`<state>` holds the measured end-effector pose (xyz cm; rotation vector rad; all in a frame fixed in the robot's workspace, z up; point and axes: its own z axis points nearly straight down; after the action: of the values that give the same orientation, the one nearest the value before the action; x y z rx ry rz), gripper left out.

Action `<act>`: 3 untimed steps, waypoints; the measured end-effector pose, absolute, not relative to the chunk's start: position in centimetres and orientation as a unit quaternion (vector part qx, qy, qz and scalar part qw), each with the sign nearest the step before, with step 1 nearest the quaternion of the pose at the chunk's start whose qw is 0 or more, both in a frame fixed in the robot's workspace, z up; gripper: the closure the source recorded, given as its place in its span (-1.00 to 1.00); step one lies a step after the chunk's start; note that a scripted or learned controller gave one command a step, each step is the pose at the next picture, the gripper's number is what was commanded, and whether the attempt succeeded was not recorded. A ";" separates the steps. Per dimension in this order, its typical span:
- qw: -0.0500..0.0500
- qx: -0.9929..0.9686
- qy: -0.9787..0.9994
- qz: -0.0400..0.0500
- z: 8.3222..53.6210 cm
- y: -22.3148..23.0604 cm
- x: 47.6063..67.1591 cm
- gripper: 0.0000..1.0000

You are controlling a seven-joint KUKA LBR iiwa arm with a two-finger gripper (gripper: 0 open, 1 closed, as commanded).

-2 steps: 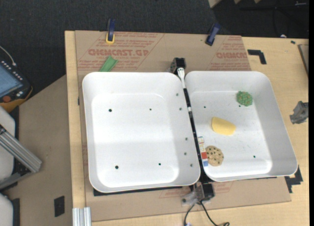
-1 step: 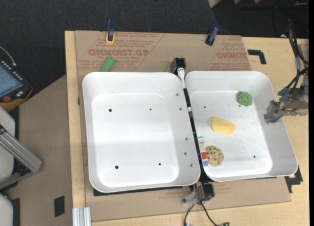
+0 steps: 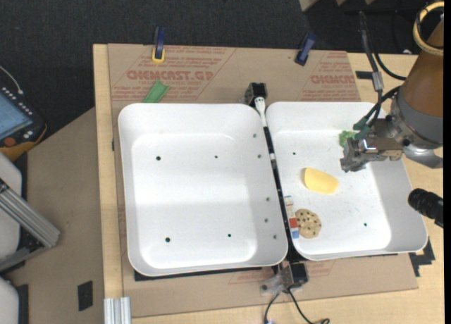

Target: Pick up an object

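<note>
My claw (image 3: pixel 354 155) hangs over the upper part of the right bin (image 3: pixel 394 234), arm coming in from the right w/ the orange band above the wrist. Can't tell how far the claw is open from this angle; the tips are a dark blur. Something small & green (image 3: pixel 347 136) sits right at the claw's upper-left side, touching or just beside it, but I can't tell if it's gripped or what it is.

Yellow object (image 3: pixel 320 181), roundish wedge shape, lies on the right bin floor just below & left of the claw, apart from it. Further down, near the bin's lower-left corner, a brown speckled cookie-like thing (image 3: pixel 308 222) w/ a small red & white piece (image 3: pixel 294 226) touching its left side.

Left bin (image 3: pixel 141 175) sits beside the right one, rims touching along the middle. Both on a cardboard sheet (image 3: pixel 113 104) on the table; a green strip (image 3: pixel 155 91) lies on the cardboard above the left bin.
</note>
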<state>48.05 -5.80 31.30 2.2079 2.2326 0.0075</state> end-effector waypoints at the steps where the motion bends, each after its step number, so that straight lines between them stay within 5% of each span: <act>1: 0.000 0.704 0.710 0.001 31.2 0.0 48.8 1.00; 2: 0.004 0.704 0.710 0.006 41.1 6.4 49.8 1.00; 3: 0.001 0.704 0.710 0.003 43.6 12.0 47.9 1.00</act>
<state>47.87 11.98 43.62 2.2121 2.2286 0.0086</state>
